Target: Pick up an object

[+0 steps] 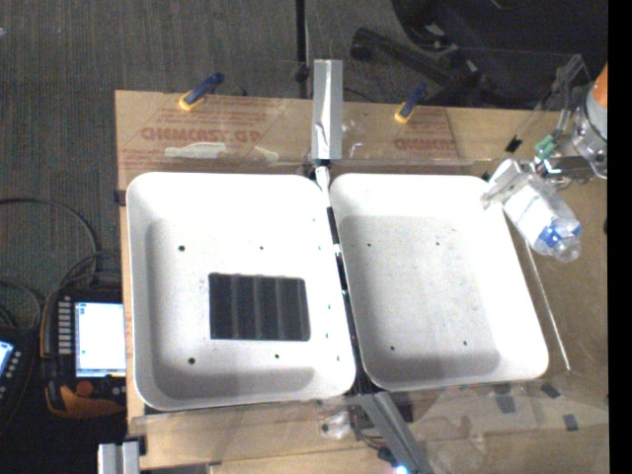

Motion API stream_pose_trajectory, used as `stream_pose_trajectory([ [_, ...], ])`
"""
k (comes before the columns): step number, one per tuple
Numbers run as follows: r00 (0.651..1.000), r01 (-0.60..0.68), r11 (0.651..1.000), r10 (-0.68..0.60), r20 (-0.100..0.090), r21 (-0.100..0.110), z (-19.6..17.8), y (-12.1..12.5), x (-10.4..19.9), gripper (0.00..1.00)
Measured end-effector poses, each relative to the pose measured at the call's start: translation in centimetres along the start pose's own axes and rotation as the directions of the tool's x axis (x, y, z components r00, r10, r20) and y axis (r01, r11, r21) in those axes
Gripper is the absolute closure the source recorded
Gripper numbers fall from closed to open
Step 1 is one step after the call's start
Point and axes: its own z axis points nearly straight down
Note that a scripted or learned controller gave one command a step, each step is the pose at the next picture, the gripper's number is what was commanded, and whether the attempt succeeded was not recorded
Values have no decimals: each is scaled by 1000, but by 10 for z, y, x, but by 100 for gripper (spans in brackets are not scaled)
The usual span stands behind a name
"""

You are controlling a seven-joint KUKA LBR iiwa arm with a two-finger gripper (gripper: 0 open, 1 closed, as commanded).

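Up at the right bin's (533,294) far right corner, the gripper (528,181) clamps a clear plastic bottle (541,217), lifted and tilted.

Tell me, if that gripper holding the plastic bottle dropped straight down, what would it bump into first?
Probably the right bin's rim or the bench beside it: the gripper, holding the bottle, hangs over that edge. Depth is unclear.

Even overhead light; two shallow white plastic bins (434,363) bright, near washed-out. Soft shadows along inner bin walls. Dark grey carpeted floor (59,67) dim. Overall slight softness, coarse grain.
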Motion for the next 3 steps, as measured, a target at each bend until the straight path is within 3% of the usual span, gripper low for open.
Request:
stream_pose_trajectory([
  [1, 981, 193, 981, -193, 1, 1, -56, 18, 15, 100],
  [2, 974, 227, 974, -227, -2, 2, 50, 71, 83, 100],
  [3, 971, 241, 970, -241, -3, 13, 184, 75, 51, 100],
])
